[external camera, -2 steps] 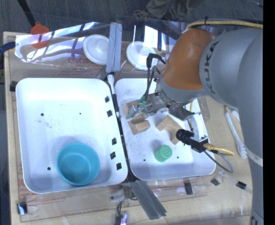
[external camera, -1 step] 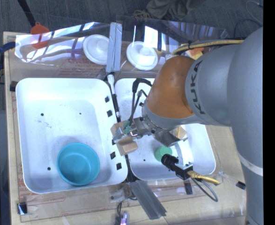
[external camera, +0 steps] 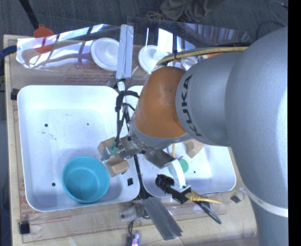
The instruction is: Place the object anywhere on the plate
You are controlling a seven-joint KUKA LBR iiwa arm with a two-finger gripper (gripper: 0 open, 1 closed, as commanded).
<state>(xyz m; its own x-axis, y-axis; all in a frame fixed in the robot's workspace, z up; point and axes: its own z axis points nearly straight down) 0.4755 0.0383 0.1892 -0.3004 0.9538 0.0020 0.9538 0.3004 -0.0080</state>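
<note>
Here the pincer, grip unclear, hovers beside a round, smooth blue plate.

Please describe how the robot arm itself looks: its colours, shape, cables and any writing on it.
The arm is thick, rounded and grey, with a glossy orange band above the wrist and dark "KUKA" lettering on the grey shell. A yellow cable runs along its top, and thin black cables hang toward the hand.
</note>
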